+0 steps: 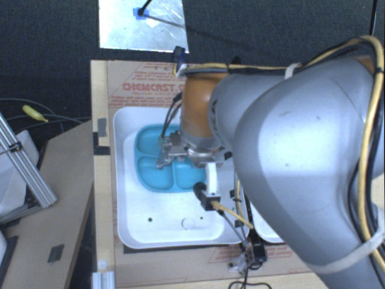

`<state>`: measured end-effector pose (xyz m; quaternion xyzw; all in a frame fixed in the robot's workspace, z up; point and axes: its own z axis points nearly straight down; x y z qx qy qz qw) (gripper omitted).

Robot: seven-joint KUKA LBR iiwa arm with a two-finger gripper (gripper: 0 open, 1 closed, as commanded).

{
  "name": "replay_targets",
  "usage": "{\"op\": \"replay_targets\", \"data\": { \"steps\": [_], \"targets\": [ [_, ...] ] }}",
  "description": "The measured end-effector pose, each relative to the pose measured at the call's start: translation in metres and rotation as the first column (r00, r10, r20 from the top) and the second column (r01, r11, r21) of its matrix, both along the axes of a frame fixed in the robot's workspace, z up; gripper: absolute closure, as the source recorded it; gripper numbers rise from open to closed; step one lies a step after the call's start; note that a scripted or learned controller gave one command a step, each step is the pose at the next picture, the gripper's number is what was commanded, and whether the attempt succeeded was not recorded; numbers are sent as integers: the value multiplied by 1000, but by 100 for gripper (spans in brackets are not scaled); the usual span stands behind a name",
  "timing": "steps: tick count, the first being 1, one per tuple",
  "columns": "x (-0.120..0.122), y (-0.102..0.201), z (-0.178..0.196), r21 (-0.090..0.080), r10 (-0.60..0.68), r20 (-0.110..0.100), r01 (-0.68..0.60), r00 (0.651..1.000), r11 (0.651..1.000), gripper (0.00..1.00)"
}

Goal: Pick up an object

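Object: a blue plastic divided plate [157, 164] with shallow compartments, lying flat in the left white bin [135, 221]. It sits directly under the gripper, and most of it spreads out to the left of the jaws and toward the bin's far wall.
Gripper: the gripper [163, 159] hangs low over the plate's middle, at or just above its surface. Its metal tip overlaps the blue, but from above I cannot tell contact from a small gap.
Jaws: cannot tell whether they are spread or closed, since the wrist and the orange band [197, 110] cover most of the mechanism. Nothing is seen held between them.
Bin around the jaws: bare white floor lies on the near side of the jaws, marked with a faint ring and a dark speck. The bin's left wall is well apart from the tip.
Arm: the grey arm [301, 161] comes in from the right and hides much of the second bin [267, 233] behind the gripper. Cables trail down to the bench edge.
Step in hand: by my judgement, the descent onto the plate, with a grasp not yet shown.
Next move: it likely calls for closing on a rim or divider ridge, since a flat plate offers little else to pinch, then a straight lift.
Risk: the smooth plastic may slip out.
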<state>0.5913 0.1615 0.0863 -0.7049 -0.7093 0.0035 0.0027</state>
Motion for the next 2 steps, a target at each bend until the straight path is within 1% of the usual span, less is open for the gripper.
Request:
{"op": "replay_targets", "data": {
  "steps": [1, 2],
  "targets": [
    [-3, 6, 13, 14, 3, -11, -2, 1000, 1000, 100],
    [34, 9, -1, 2, 0, -110, 1, 994, 1000, 100]
  ]
}}
